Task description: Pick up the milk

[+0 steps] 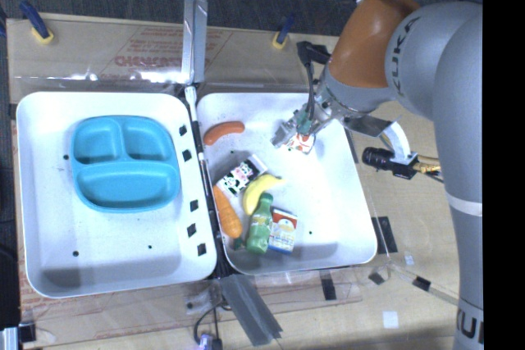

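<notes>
I see the pincer (300, 132) up in the far part of the right bin (349, 201), with a small red-and-white carton (303, 143) at its tip; whether it is clenched on that carton I cannot tell. Nearer than the pincer, by the bin's left wall, lie a sausage (224, 131), a cow-patterned milk carton (239, 176), a banana (259, 189), a carrot (229, 211), a green bottle (259, 227) and another carton (282, 232). I judge the milk untouched, so the pick remains.
</notes>
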`<state>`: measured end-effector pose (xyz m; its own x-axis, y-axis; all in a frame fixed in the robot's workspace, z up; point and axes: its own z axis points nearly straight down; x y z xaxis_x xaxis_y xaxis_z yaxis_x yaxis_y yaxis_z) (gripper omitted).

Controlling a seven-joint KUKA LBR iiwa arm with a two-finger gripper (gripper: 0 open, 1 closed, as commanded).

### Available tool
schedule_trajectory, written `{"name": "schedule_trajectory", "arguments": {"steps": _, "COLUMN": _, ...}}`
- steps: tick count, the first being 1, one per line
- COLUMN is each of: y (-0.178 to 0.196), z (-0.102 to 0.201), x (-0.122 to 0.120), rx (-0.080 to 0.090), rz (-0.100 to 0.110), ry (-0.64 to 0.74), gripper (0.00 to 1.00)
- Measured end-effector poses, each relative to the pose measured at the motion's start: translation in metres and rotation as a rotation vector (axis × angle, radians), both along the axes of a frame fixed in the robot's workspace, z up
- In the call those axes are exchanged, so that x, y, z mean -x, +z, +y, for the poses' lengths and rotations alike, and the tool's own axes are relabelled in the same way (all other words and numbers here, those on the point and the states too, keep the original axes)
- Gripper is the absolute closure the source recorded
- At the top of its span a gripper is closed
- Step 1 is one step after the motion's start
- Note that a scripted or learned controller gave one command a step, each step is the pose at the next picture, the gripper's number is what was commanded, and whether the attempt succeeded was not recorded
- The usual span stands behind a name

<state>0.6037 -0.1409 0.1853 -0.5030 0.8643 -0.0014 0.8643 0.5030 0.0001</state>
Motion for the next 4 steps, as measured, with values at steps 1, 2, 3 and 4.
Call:
{"name": "schedule_trajectory", "arguments": {"steps": 1, "y": 0.065, "z": 0.048, "x": -0.054, "rx": 0.000, "rz": 0.001, "ry": -0.016, "gripper": 1.00}}
{"name": "schedule_trajectory", "arguments": {"steps": 2, "y": 0.090, "z": 0.121, "x": -0.053, "rx": 0.000, "rz": 0.000, "ry": 0.041, "gripper": 1.00}}
{"name": "schedule_trajectory", "arguments": {"steps": 3, "y": 0.075, "z": 0.131, "x": -0.007, "rx": 0.000, "rz": 0.006, "ry": -0.203, "gripper": 1.00}}
{"name": "schedule_trajectory", "arguments": {"steps": 4, "y": 0.069, "z": 0.208, "x": -0.046, "rx": 0.000, "rz": 0.001, "ry": -0.060, "gripper": 1.00}}
